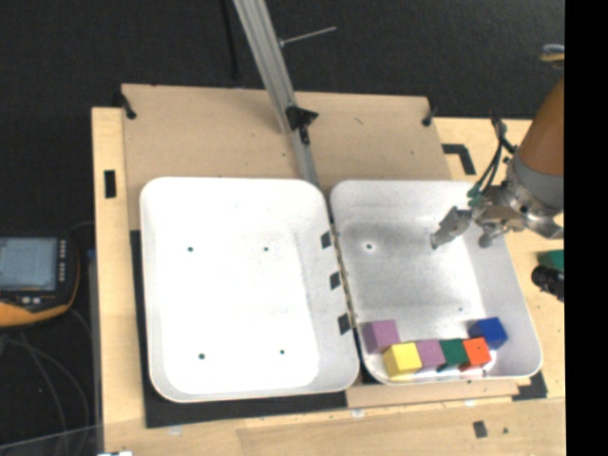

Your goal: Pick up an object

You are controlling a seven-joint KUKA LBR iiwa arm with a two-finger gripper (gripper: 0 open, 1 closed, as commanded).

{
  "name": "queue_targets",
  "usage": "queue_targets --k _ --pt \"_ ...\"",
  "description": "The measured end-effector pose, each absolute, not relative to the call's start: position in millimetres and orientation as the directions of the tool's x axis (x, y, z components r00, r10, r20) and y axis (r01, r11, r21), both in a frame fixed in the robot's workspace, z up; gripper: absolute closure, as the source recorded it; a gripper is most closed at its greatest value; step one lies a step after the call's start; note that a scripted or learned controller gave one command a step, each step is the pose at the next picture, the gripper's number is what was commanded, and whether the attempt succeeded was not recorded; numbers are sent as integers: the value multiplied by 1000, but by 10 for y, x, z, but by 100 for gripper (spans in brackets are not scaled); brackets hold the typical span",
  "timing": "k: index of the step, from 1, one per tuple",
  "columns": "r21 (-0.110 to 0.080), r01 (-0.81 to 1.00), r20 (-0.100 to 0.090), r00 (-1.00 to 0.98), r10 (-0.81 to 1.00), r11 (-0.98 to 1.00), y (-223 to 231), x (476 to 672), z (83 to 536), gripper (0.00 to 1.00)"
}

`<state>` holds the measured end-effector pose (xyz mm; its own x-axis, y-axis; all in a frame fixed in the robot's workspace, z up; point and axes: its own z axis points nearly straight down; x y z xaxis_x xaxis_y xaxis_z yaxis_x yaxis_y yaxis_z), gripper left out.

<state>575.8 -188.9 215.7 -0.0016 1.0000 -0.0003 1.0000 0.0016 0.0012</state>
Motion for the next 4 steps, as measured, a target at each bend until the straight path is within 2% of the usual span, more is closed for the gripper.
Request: queue_targets --k 1,2,3,4 --pt "7 1000 -1 -7 1000 7 -1585 6365 2461 0" --pt "-8 1000 1 1 1000 -1 -1373 5966 1182 0" --pt "5 1000 -2 7 1000 -7 -1396 6001 1342 100" --pt "7 1000 0 -9 1000 9 -546 5849 2009 100"
